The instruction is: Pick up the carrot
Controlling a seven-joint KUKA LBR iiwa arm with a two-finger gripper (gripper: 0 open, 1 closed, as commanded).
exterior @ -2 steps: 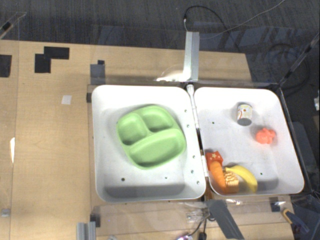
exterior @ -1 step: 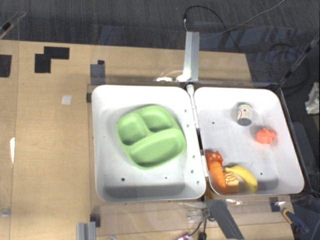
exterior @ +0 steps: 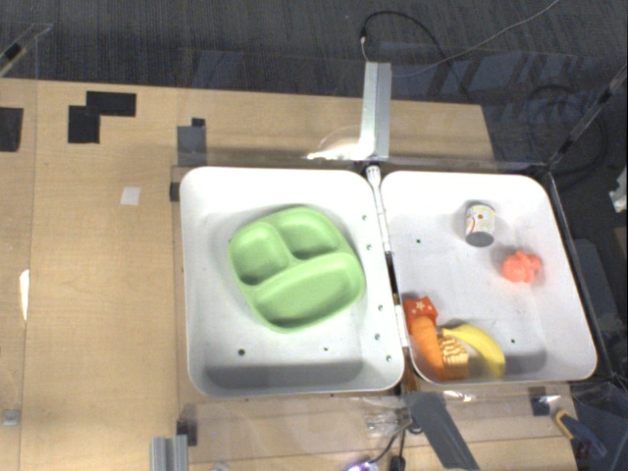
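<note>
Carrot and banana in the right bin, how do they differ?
The carrot is orange; the banana is yellow. The carrot lies nearly straight against the bin's left wall; the banana curves and sits further right. They touch a pile of toys in the right bin's near left corner.

Orange carrot (exterior: pixel 428 342) in right bin's near-left corner

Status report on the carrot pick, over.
Carrot lying in right bin, near-left corner, untouched. Banana pressed against it, red item at its far end.
</note>
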